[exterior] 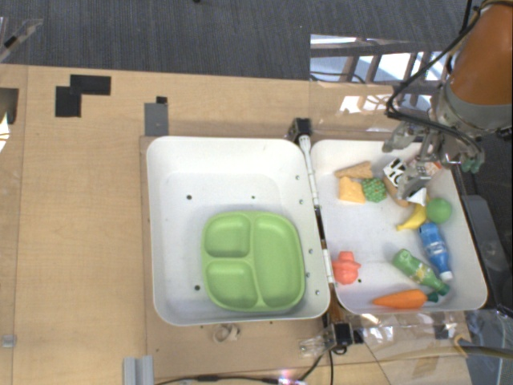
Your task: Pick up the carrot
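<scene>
Orange plastic carrot (399, 300) with green tip; pale green divided plastic plate (253, 260); blue plastic bottle (434, 249); yellow toy banana (413, 218); white shallow bins (184, 175); tan wooden table (72, 239).

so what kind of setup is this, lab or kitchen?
Likely a robot lab test bench: two white bins on a wood bench, toy food such as a carrot, and the arm's gripper above.
</scene>
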`<state>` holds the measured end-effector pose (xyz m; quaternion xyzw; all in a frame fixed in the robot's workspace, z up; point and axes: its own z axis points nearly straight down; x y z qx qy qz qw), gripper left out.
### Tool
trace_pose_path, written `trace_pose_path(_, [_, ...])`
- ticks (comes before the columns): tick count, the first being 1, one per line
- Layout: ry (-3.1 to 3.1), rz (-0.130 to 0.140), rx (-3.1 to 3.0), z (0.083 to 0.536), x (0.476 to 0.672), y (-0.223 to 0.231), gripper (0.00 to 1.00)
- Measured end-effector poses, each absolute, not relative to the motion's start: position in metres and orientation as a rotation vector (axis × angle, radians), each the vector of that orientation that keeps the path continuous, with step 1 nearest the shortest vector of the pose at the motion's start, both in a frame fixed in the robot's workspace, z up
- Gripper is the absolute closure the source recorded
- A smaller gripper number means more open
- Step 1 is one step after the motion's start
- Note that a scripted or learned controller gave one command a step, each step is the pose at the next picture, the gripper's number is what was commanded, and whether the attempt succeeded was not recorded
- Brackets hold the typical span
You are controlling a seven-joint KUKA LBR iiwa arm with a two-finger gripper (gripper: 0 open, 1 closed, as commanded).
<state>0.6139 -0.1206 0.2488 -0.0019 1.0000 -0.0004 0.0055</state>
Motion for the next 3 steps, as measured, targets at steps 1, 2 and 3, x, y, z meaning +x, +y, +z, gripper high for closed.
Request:
trace_pose_path(1, [3.142,0.004,-0.047,0.134,0.646,-0.111,0.0])
trace_pose_path(2, [3.126,0.0,0.007,0.089,0.651,-0.096,0.0])
trace_pose_path(3, [3.137,0.001,0.222,0.088,0.662,-0.088,0.0])
